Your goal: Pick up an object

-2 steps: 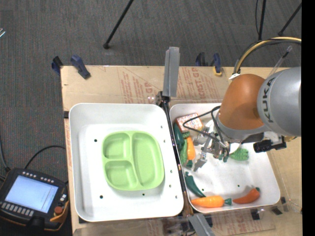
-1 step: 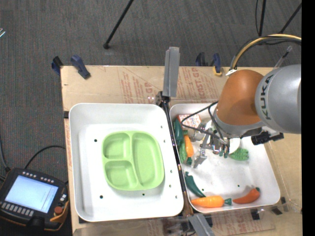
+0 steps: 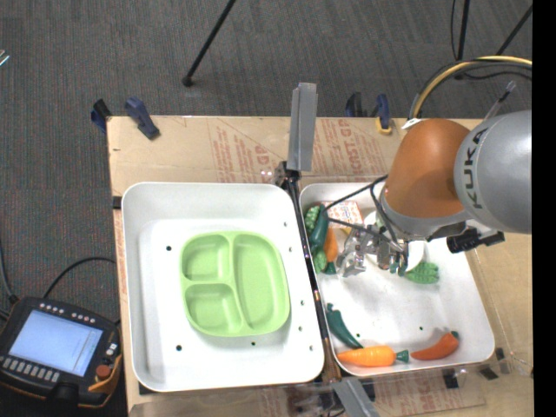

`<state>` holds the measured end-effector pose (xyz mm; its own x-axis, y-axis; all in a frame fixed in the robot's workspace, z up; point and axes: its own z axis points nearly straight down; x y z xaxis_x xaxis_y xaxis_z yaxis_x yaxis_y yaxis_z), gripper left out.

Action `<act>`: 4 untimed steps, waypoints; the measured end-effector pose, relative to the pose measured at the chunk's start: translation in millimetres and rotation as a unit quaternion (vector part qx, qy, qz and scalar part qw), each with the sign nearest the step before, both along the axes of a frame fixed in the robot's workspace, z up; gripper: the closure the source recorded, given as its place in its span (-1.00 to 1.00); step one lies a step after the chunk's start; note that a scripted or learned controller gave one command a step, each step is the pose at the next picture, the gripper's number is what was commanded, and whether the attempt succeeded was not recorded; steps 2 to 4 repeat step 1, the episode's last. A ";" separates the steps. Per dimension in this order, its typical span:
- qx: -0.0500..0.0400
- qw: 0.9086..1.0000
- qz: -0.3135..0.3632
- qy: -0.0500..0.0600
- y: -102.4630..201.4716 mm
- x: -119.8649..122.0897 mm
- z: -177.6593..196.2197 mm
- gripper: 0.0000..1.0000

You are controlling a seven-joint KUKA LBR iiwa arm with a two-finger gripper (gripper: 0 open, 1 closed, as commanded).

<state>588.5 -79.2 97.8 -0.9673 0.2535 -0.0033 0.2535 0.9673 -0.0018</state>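
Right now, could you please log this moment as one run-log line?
arm: over right bin | gripper: low among toys, grip unclear | carrot: bin front | green tray: left bin

Both bins, the left bin [image 3: 148, 354] and the right bin [image 3: 473, 307], look like smooth matt white plastic. The green divided tray [image 3: 234, 283] is glossy plastic. The bench top [image 3: 217, 150] is printed brown cardboard. The carrot [image 3: 372, 355] looks like shiny plastic.

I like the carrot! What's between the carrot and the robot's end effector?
In the camera view, mostly bare white bin floor lies between the carrot and the end effector. A dark green vegetable sits just left of that stretch.
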 end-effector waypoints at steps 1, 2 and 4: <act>0.003 1.000 0.005 -0.005 90.1 -39.4 110.8 1.00; 0.003 1.000 0.005 -0.005 90.1 -39.4 110.8 1.00; 0.003 1.000 0.005 -0.005 90.1 -39.4 110.8 1.00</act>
